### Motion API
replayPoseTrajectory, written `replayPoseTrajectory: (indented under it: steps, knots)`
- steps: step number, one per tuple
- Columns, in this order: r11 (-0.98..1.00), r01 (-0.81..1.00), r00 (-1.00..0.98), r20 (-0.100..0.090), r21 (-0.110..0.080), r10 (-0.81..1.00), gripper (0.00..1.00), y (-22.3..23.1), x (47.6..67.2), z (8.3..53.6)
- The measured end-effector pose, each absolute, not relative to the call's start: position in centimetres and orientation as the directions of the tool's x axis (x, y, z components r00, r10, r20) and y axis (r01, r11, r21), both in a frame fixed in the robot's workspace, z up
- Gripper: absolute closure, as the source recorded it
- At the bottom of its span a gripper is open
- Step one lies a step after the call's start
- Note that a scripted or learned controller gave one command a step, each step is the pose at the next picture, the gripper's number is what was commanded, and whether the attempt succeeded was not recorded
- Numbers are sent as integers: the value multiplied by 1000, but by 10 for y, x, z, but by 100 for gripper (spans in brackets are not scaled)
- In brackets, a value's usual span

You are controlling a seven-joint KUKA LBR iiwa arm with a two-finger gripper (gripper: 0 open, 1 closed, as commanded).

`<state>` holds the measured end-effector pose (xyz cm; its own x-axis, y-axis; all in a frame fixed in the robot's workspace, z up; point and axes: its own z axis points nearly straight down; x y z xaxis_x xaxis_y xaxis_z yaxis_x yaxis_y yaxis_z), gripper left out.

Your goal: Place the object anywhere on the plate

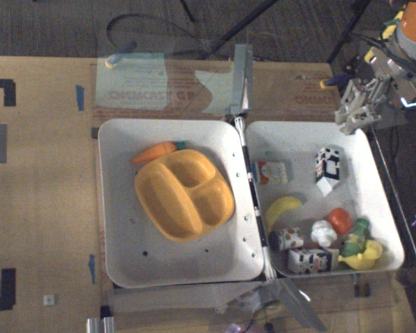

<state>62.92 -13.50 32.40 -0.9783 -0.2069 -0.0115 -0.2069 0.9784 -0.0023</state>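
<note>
An orange divided plate lies in the left bin. An orange carrot rests just beyond the plate's far-left rim, on the bin floor. The right bin holds several toy foods: a small carton, a black-and-white carton, a yellow banana, a red tomato, a can, a milk carton and a yellow-green piece. My gripper hangs above the right bin's far right corner, with nothing seen in it.
A clear plastic sheet lies on the bench behind the left bin. A metal divider runs between the bins. Tripod legs and cables cross the floor at the top.
</note>
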Motion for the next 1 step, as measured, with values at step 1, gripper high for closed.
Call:
replayPoseTrajectory:
  steps: [1]
  knots:
    - [926,-379,-925,-10,-5,-379,100,-214,668,308]
